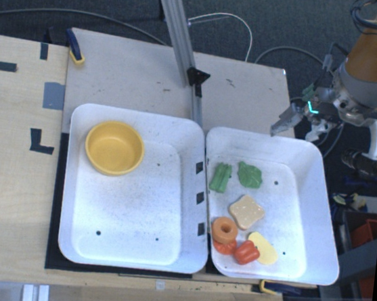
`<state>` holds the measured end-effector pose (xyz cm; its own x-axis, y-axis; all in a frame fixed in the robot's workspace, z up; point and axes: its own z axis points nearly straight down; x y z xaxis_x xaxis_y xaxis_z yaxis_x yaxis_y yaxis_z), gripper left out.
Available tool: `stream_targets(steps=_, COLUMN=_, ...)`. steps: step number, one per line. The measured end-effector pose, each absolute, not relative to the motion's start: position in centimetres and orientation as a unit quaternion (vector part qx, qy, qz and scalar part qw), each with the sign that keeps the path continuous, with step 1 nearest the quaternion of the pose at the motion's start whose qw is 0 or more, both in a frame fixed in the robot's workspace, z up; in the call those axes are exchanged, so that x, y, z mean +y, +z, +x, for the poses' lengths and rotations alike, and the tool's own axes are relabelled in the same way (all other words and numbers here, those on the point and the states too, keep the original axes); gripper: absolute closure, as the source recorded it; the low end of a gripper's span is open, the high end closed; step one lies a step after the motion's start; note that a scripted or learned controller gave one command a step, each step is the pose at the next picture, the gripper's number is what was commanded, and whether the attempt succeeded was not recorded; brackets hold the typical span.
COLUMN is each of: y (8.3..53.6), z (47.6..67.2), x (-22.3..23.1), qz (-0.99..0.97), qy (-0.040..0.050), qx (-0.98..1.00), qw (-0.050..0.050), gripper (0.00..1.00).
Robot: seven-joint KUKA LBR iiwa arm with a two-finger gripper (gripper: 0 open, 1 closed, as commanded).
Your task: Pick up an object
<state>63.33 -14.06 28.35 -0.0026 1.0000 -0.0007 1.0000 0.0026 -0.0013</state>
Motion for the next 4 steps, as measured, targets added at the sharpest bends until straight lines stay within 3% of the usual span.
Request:
stream_targets(steps=3, y=11.1, z=63.6, x=-14.2, qz=-0.707, qy=0.0024, qx=-0.707, qw=0.002, gripper=0.00)
stream_targets(steps=4, y=12.4, z=63.7, x=-14.1, qz=-0.706, qy=0.0012, qx=-0.708, qw=0.001, gripper=1.00)
